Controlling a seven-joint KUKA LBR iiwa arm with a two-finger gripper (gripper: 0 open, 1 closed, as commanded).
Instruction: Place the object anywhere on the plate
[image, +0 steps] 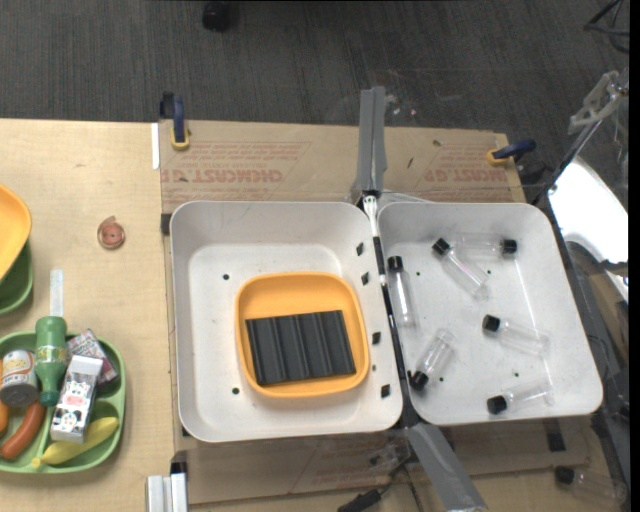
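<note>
- Your bench (90, 180) carries two white bins side by side, the left bin (200, 300) and the right bin (560, 300) touching along their inner walls.
- In the left bin, an orange plate (300, 288) sits near the middle, flat and square to the walls.
- A dark ridged slab (300, 345) lies on the plate, well inside its rim. If that is your object, the placing looks done and only a clear retreat is left.
- Six clear vials (460, 265) with black caps lie scattered on the right bin's floor, apart from each other. One lies along the wall nearest the plate.
- If a vial is your object instead, you are at the very start, with nothing lifted and nothing carried.
- The next move then calls for a descent over one vial, a grip across its narrow body, and a short carry leftward over the shared walls.
- You cannot tell the gripper's state here, neither how wide it stands nor whether it has hold of anything.
</note>
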